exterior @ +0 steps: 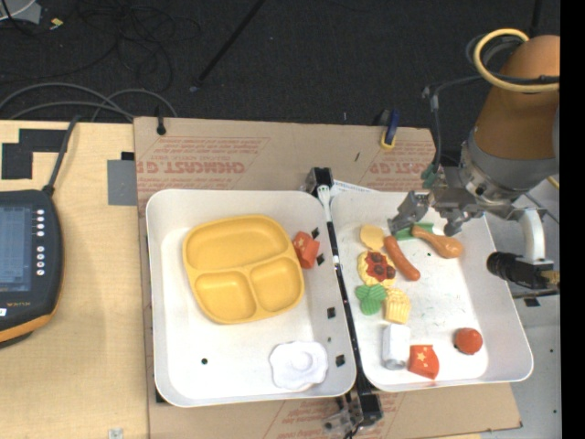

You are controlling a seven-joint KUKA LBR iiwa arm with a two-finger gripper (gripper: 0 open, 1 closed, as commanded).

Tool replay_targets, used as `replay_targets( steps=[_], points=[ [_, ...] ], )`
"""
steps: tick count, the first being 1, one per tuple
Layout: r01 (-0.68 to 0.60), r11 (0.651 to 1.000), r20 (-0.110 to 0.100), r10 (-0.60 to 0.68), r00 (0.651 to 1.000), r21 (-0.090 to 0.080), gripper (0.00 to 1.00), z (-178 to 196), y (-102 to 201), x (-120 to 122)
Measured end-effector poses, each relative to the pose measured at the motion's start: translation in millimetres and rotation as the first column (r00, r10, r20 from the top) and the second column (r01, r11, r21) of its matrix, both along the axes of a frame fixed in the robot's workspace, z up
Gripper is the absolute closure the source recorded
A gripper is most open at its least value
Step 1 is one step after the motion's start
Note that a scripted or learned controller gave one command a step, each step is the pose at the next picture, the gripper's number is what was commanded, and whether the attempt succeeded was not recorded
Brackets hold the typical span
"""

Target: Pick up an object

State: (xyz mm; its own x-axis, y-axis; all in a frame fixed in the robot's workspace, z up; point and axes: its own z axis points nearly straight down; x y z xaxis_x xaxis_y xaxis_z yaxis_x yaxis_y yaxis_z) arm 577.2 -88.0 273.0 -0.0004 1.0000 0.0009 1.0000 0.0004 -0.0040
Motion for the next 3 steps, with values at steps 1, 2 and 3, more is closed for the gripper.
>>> replay_targets(
  steps=[1,2,3],
  points=[
    [0.0,1.0,-0.002,0.0,1.0,0.001,1.0,9,-1,0],
    [-0.008,1.0,0.012,0.008,1.0,0.001,1.0,117,89,-23],
    [-0.002,1.0,0.002,0.002,1.0,0.0,1.0,136,93,-75]
  ],
)
